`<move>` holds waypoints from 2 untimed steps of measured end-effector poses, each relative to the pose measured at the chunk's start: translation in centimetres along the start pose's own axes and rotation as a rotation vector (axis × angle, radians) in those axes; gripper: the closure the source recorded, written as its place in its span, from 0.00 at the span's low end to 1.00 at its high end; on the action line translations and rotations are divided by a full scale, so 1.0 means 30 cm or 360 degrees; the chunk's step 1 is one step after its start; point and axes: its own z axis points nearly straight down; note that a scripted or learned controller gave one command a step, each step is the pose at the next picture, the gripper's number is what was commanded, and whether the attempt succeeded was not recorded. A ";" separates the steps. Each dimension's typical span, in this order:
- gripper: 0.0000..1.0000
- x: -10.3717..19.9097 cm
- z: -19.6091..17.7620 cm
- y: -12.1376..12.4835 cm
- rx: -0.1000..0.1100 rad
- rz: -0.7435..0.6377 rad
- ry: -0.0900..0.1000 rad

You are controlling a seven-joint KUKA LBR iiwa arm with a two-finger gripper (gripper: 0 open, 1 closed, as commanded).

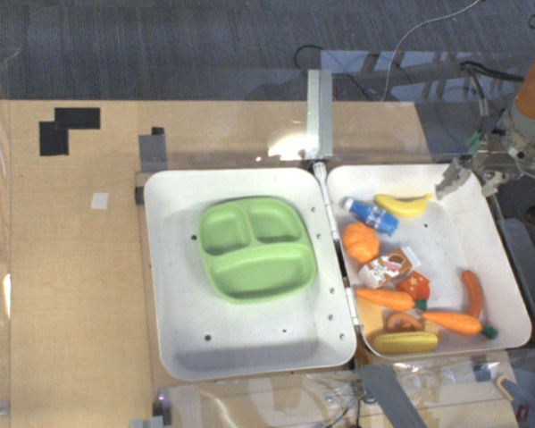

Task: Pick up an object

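Camera view looks down on a light wooden surface (66,291) with black marks on it and dark grey carpet (195,33) behind. Two white bins sit side by side. The left bin (180,338) holds a green tray (256,248). The right bin (498,268) holds toy food: a banana (403,204), a blue bottle (372,215), an orange (360,242), carrots (452,321), corn (404,342) and a sausage (471,293). A small packet (387,269) has writing too tiny to read. The gripper (467,173) hangs over the right bin's far corner, and I cannot tell how it stands. The arm is cut off at the edge.
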 end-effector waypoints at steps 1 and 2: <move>0.00 0.165 0.415 0.083 -0.0008 -0.0167 -0.0002; 1.00 0.171 0.369 0.093 -0.0019 -0.0175 -0.0003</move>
